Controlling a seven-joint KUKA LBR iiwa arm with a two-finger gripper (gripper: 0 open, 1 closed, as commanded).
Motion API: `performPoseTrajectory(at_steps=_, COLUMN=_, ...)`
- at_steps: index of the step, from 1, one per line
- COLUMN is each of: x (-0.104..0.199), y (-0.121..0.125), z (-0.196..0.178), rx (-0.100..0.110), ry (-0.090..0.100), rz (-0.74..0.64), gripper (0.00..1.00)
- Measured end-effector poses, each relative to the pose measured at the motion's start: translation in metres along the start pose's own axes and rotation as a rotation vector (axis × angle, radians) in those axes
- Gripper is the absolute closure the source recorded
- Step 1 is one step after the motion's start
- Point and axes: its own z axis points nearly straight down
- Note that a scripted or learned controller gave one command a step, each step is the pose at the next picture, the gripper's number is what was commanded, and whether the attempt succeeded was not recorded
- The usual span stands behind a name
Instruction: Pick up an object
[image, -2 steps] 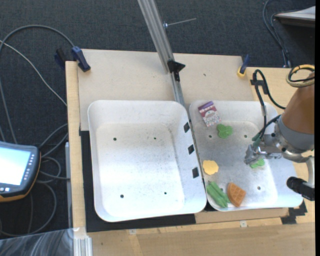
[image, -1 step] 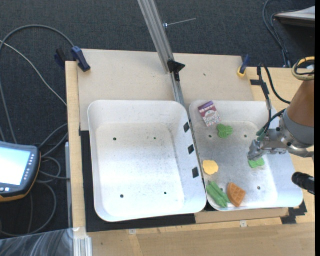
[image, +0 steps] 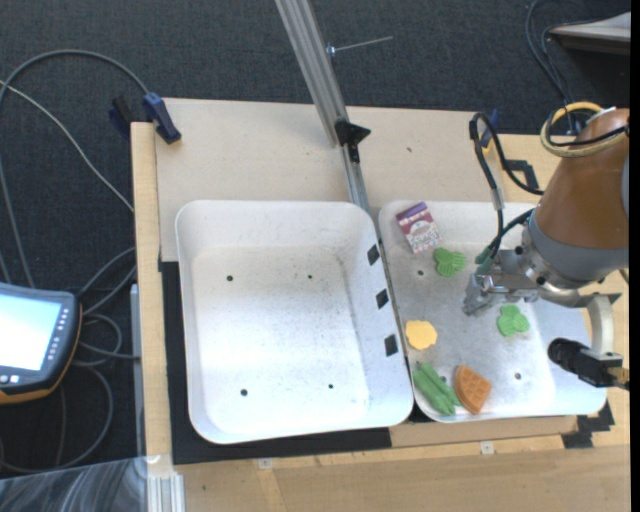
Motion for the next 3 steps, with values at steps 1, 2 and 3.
performPoseTrajectory(at_steps=1, x=0.050, y=0.001, z=-0.012, rx=0.000, ry=0.000, rz=0.000, gripper=1.00)
performPoseTrajectory(at_steps=2, x=0.112, y=-0.005, z=-0.014, rx=0.004, ry=0.001, rz=-0.001, gripper=1.00)
performPoseTrajectory(at_steps=3, x=0.171, y=-0.011, z=-0.011, rx=0.005, ry=0.001, rz=-0.001, gripper=1.00)
